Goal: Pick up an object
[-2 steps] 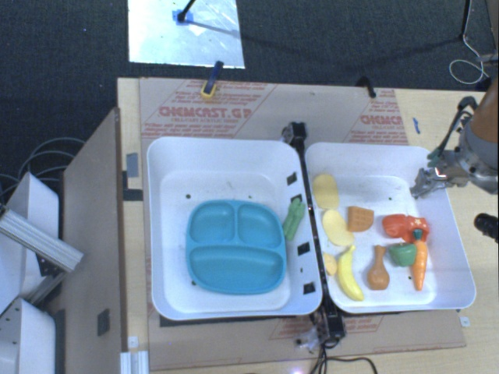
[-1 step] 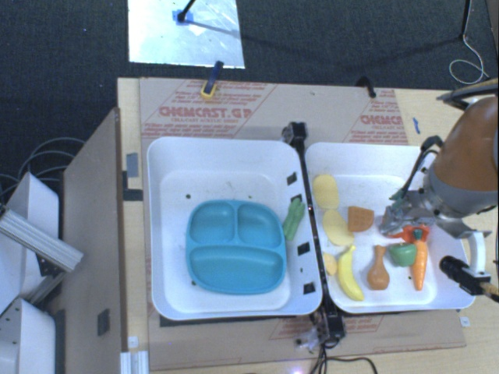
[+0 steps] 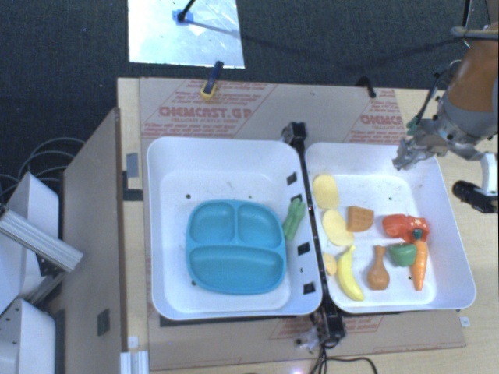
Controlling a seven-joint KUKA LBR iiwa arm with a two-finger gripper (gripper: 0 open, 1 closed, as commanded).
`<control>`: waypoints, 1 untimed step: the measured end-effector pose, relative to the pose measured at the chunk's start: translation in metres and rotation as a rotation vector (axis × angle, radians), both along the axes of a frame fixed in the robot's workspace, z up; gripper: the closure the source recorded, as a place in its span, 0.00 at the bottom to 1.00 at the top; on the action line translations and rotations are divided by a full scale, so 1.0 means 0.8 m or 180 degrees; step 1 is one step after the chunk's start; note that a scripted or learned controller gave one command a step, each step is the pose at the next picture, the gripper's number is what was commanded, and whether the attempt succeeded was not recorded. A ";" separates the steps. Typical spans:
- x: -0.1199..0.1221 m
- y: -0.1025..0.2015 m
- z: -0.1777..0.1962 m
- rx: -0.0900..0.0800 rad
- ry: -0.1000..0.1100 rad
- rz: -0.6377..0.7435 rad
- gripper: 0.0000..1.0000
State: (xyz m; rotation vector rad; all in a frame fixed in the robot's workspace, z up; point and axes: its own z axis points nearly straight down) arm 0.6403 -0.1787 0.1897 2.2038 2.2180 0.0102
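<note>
gripper (image 3: pixel 407 156) sits over the right bin's (image 3: pixel 452 209) back rim, can't tell from here how wide it's open, nothing in it | toys bunch at that bin's front: banana (image 3: pixel 350 276), carrot (image 3: pixel 420 264), tomato (image 3: pixel 404 225) | bare floor behind them, near the rim | blue tray (image 3: pixel 235 247) next bin over

Blue divided tray (image 3: pixel 235 247); green pickle, possibly a pea pod (image 3: pixel 293 217); yellow banana (image 3: pixel 348 275); orange carrot (image 3: pixel 420 265); red tomato (image 3: pixel 400 225); white bins (image 3: pixel 168 209); tan counter (image 3: pixel 257 107) with red lettering.
</note>
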 end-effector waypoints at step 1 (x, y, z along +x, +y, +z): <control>-0.054 -0.038 -0.040 0.0015 0.0052 -0.0028 0.00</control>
